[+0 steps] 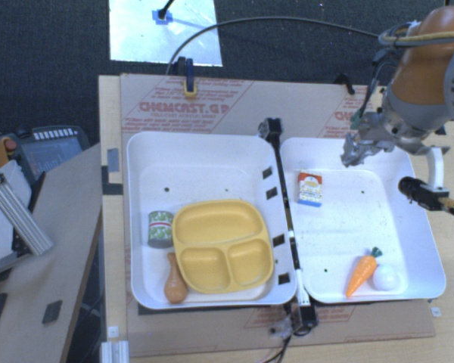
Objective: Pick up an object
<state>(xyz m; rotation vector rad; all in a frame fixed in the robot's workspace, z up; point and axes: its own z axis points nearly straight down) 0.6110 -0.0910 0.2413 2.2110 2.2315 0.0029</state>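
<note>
My gripper (pixel 353 156) hangs over the far edge of the right bin (pixel 408 203), above and to the right of a small red-and-white box (pixel 309 188) lying on the bin floor. Nothing shows between its fingers. An orange toy carrot (pixel 361 274) with a green top lies near the right bin's front edge, touching a white round object (pixel 385 278). In the left bin (pixel 144 165) sit a yellow divided tray (pixel 223 245), a small green-labelled can (pixel 160 228) to its left, and a brown wooden piece (pixel 174 280) at its front left corner.
A black divider strip (pixel 281 203) runs between the two bins. Cardboard (pixel 212 104) lies under both bins, with a blue-and-yellow clamp (pixel 188 76) at its far edge. A grey side table (pixel 38 271) stands at the left.
</note>
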